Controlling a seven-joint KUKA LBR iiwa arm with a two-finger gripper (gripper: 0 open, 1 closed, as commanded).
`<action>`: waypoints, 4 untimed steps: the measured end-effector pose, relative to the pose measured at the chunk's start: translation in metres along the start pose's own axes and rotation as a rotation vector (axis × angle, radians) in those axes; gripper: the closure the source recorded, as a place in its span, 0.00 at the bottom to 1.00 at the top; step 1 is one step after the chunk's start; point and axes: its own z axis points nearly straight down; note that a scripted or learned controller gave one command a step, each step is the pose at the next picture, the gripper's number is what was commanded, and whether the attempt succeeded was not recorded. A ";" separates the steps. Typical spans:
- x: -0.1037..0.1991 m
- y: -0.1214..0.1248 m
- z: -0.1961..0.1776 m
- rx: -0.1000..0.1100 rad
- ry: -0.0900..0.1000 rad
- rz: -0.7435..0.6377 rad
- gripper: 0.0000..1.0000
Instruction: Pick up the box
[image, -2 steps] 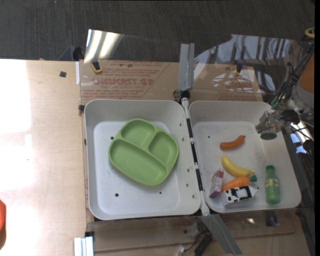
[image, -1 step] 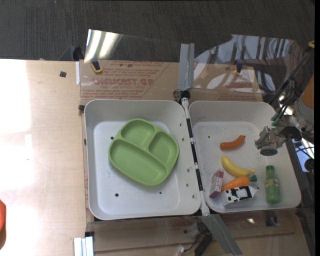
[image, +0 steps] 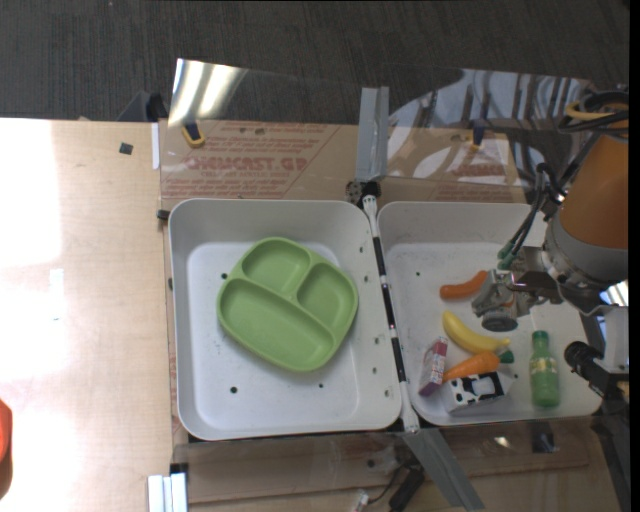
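Note:
A small black-and-white box (image: 477, 391) lies at the front of the right bin (image: 420, 240). A slim pink and purple box (image: 434, 366) lies just left of it. My gripper (image: 497, 306) hangs over the middle of the right bin, above and behind both boxes and apart from them. It sits just right of a yellow banana (image: 466, 332). I see nothing held in it.
An orange carrot (image: 474, 365) lies between the banana and the black-and-white box. An orange sausage-shaped piece (image: 463, 289) lies left of the gripper. A green bottle (image: 544, 370) lies at the front right. The left bin (image: 200, 400) holds a green divided plate (image: 288, 303).

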 end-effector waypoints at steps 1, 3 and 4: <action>0.043 -0.012 0.006 0.002 -0.001 -0.050 1.00; 0.154 0.061 -0.035 -0.002 -0.003 -0.100 1.00; 0.157 0.112 0.019 -0.003 -0.004 0.014 1.00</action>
